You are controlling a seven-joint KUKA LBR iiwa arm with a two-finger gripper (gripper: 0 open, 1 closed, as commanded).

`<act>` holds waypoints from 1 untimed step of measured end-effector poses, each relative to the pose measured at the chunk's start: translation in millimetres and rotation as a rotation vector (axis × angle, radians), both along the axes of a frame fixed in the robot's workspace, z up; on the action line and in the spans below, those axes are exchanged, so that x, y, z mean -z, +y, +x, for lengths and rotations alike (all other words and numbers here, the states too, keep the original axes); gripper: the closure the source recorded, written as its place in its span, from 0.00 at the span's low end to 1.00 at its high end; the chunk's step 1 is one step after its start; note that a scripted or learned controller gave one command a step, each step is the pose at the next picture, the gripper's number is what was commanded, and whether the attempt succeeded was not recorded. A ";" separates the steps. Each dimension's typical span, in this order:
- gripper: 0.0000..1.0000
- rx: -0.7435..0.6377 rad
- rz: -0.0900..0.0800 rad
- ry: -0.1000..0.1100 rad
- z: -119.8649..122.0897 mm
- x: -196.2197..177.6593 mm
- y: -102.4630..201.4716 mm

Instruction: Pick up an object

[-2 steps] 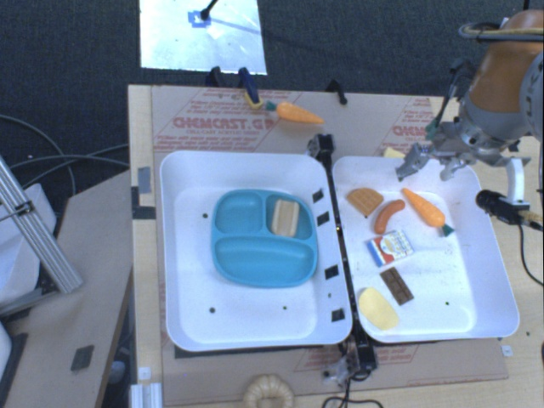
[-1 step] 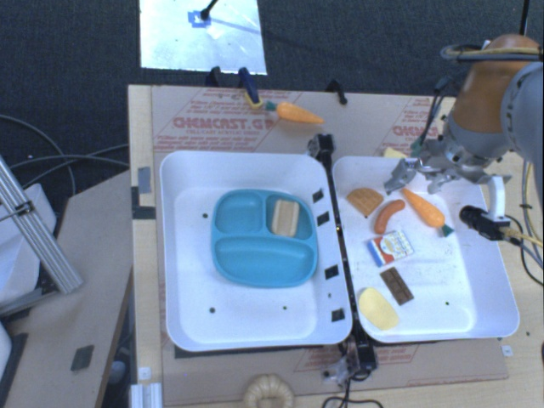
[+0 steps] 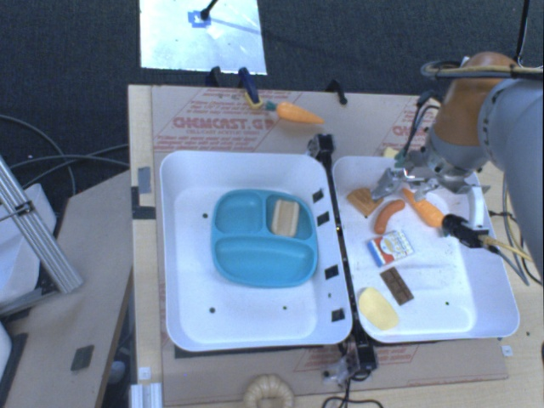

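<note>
In the right bin (image 3: pixel 501 308), near edge first, lie a yellow piece (image 3: pixel 378 308), a brown bar (image 3: pixel 396 286) and a small card (image 3: pixel 391 248). Farther back, the hand (image 3: pixel 398 179) hovers over the sausage (image 3: pixel 389 215) and cracker (image 3: pixel 361 201); its opening I cannot tell. Best descend centred on 1 item, clear of its neighbours.

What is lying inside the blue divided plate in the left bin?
One tan bread-like slice lies in the upper right compartment of the blue plate. Whatever is under the slice is covered.

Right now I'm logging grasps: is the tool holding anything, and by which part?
Cannot be told. The tool hangs over the right bin near a cracker and sausage.
</note>
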State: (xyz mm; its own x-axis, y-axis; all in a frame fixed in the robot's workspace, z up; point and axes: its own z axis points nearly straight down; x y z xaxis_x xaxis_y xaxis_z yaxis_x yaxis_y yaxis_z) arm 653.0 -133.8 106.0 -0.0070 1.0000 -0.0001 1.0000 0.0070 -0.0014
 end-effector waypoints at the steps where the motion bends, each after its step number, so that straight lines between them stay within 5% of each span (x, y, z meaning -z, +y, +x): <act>1: 0.00 0.000 -0.001 -0.007 3.0 16.9 -0.1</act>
State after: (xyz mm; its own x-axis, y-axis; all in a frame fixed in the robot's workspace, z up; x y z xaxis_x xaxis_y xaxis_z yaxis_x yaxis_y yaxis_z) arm 656.0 -133.9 89.1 -0.0071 1.0000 -0.0007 1.0000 0.0071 0.0060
